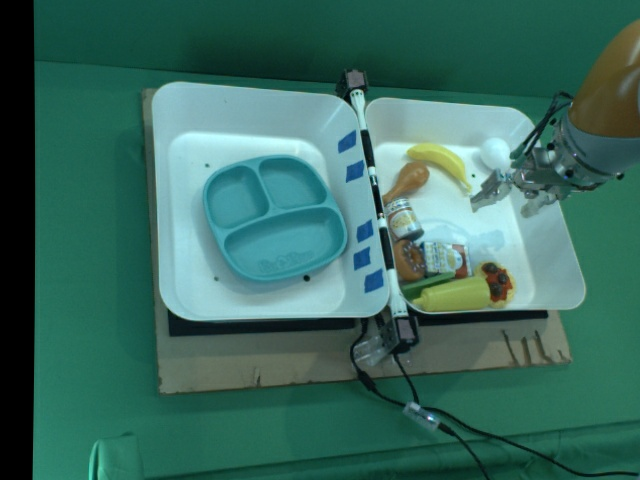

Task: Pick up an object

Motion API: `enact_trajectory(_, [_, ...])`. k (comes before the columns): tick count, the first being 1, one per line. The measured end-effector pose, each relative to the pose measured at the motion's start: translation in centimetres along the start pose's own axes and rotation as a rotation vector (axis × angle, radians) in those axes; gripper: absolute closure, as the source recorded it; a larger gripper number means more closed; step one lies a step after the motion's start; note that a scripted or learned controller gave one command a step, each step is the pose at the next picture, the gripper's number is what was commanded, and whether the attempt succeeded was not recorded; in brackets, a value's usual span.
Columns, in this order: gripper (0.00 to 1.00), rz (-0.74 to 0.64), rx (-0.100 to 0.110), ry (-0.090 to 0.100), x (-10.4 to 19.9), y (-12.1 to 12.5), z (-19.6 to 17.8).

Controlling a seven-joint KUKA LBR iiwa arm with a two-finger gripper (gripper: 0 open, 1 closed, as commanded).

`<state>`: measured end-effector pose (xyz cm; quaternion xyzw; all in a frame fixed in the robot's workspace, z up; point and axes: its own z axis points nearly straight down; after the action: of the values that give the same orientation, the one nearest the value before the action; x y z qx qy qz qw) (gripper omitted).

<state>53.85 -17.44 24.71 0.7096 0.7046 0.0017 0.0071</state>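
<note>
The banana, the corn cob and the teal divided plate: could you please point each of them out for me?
banana (441,161), camera view, middle of its yellow curve.
corn cob (455,294), camera view, middle of its yellow length.
teal divided plate (274,218), camera view, ridge between its compartments.

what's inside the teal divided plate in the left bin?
Nothing visible: all three compartments of the teal plate show bare teal. It lies flat in the left bin; whatever is beneath it is covered. The food items sit in the right bin.
</note>
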Motion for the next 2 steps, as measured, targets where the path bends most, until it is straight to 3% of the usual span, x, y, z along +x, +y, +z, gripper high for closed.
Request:
enact_trajectory(1, [0.0, -0.001, -0.002, 0.0, -0.4, 6.6, 0.2])
enact_trajectory(2, [0.0, -0.004, 0.026, 0.003, 2.0, 12.7, 6.2])
